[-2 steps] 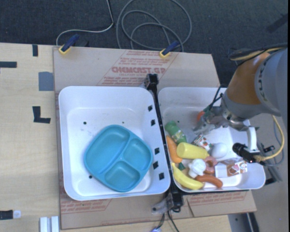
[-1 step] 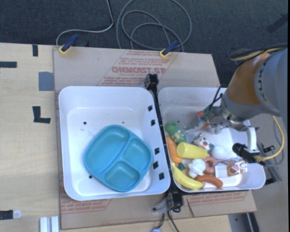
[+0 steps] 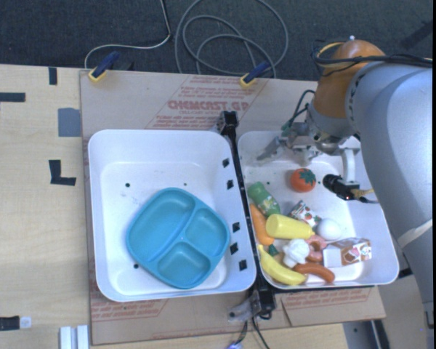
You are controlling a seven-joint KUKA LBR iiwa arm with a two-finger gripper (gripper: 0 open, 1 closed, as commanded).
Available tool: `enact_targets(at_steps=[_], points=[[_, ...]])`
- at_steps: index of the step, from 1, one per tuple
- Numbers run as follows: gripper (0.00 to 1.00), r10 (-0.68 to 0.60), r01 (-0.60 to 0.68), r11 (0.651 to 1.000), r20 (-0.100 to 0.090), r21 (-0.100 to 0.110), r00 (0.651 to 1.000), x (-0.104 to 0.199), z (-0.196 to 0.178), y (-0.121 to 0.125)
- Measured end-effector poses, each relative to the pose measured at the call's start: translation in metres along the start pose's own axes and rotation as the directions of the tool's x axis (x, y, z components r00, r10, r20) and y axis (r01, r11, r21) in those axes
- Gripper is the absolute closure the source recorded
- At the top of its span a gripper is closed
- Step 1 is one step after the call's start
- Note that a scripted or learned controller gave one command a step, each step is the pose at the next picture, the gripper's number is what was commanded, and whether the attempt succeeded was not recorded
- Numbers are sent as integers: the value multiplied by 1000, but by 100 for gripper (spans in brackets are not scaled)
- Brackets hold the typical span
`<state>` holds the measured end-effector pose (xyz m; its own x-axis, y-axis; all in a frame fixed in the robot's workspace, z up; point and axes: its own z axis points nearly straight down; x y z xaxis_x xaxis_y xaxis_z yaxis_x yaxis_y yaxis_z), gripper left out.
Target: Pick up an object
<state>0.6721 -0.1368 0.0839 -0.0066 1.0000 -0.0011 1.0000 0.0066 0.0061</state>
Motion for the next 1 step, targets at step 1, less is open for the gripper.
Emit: enact_targets(at_steps=[1], points=[[0, 6, -6, 1000, 1, 3, 1000, 2, -3, -61]])
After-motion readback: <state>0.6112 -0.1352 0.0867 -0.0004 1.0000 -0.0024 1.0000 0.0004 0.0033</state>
